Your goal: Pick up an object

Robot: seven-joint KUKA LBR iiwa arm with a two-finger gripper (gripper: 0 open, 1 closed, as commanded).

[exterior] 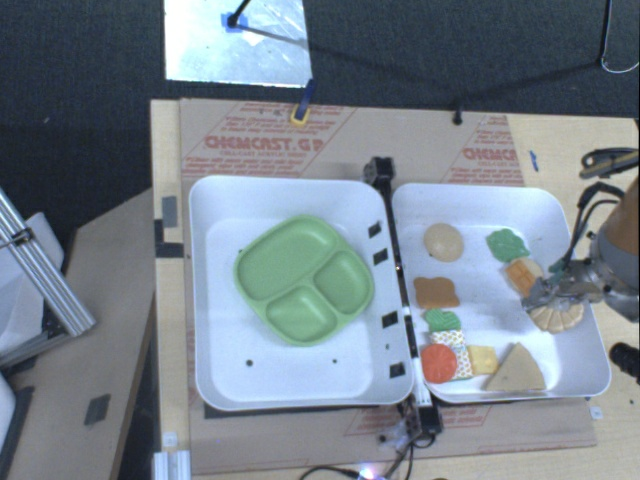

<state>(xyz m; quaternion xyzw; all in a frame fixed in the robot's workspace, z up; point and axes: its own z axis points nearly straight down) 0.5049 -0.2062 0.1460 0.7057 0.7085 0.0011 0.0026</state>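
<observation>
Camera view: gripper point(548, 298) low over right bin point(575, 228), finger state indiscernible.
Scalloped tan cookie point(558, 315) directly beneath it; orange piece point(522, 274) just left; green tray point(303, 279) far left.

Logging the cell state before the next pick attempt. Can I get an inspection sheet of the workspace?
Surface: bench with two white bins side by side; left bin, right bin.
Job's things: in the right bin, a tan round piece, brown slice, green pieces, orange block, scalloped tan disc, red round piece, yellow block, tan wedge.
Clutter: green divided plate in the left bin.
Grippers: tool low at the right bin's right side, by the scalloped tan disc; grasp cannot be judged.
Cables: dark cable at top right.
Surroundings: dark carpet, silver sheet beyond the bench.
</observation>
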